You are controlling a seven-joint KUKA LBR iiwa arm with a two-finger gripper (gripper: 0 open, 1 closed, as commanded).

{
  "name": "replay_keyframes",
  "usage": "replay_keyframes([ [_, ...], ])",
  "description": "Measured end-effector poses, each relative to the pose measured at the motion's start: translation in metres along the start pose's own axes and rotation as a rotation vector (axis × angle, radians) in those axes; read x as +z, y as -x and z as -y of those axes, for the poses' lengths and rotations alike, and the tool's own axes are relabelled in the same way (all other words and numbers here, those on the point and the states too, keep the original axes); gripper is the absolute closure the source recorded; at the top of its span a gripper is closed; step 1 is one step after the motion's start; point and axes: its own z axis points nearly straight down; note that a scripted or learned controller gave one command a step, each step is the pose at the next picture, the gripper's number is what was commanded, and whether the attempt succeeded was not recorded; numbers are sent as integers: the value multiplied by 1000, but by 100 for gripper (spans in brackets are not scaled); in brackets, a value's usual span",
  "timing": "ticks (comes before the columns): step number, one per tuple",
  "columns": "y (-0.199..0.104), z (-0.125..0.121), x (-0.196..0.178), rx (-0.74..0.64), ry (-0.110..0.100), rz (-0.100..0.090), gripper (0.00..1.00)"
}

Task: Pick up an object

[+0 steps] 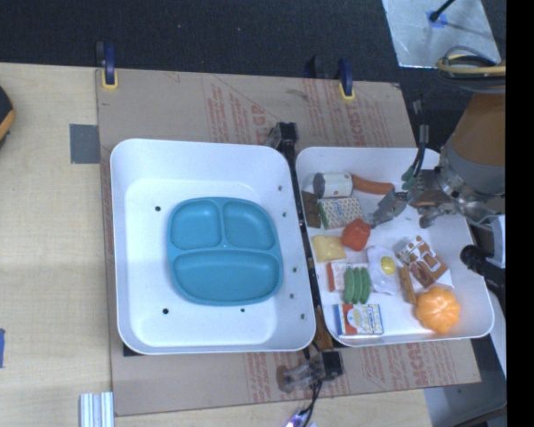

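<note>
The right bin (477, 326) holds several toy foods: a small can (334, 184), an orange carrot (372, 185), a patterned cracker box (340, 212), a red piece (356, 235), a yellow slice (328, 247), green pea pods (357, 283), a fried egg (384, 265), a brown and white pastry (420, 258), an orange (438, 310) and a small carton (362, 319). My gripper (405, 212) hangs over the bin's upper right part, open, its dark fingers spread above bare white floor. Nothing sits between them. The red piece lies just to its left.
The left bin (133, 238) carries a blue divided plate (223, 249). Both bins rest on a brown cardboard sheet (205, 105) clamped at the back. The grey arm (476, 163) with its orange band covers the right bin's far right corner.
</note>
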Motion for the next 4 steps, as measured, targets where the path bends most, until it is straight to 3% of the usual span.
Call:
replay_keyframes([
  [1, -21, 73, 63, 2, 4, 1, 0],
  [2, -43, 78, 95, 4, 19, 9, 0],
  [3, -40, 76, 81, 2, 24, 12, 100],
  [4, -138, 18, -6, -7, 25, 3, 100],
])
